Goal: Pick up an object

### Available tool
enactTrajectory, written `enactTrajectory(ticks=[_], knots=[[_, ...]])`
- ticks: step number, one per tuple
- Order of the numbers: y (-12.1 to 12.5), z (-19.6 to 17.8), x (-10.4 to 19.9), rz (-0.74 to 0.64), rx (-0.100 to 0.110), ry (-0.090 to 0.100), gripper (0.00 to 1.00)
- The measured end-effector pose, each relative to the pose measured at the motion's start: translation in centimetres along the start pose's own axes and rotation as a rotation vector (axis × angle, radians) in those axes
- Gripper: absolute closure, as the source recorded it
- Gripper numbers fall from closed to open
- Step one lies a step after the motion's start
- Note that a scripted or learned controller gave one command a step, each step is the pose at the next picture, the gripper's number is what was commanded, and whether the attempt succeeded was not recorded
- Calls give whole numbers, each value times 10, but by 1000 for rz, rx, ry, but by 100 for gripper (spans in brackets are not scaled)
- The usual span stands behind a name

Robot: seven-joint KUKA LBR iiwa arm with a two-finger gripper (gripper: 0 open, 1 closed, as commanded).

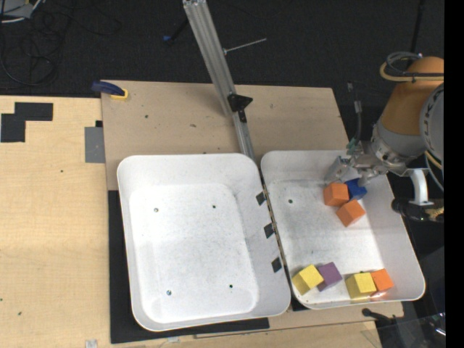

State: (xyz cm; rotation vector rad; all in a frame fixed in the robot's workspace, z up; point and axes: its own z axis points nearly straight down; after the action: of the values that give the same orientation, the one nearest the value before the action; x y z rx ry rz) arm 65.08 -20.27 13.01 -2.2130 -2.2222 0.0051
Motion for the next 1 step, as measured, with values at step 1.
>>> enactTrajectory(ticks=[1], knots=[[6, 10, -3, 1, -26, -9, 0]])
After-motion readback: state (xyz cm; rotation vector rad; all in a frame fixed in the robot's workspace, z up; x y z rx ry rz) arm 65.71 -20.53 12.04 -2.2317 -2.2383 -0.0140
